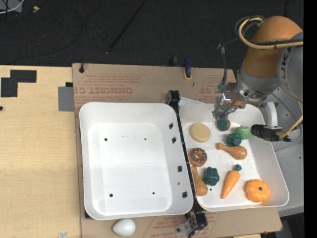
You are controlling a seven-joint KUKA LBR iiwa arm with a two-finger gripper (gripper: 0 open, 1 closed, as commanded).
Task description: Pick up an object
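Observation:
My gripper (224,112) hangs over the back of the right bin (277,177), reaching in from the right. Directly below it lies a small red and dark green toy (223,124); I cannot tell whether the two touch. Other toy foods lie in this bin: a beige round biscuit (200,132), a chocolate donut (197,156), a drumstick (234,150), a carrot (229,182) and a pumpkin (257,190).
A dark green pepper (211,175), a brown stick-like toy (199,182) and two green pieces (238,135) also lie in the right bin. The left bin (89,133) stands beside it. A white egg (124,227) rests on the bench in front of the left bin.

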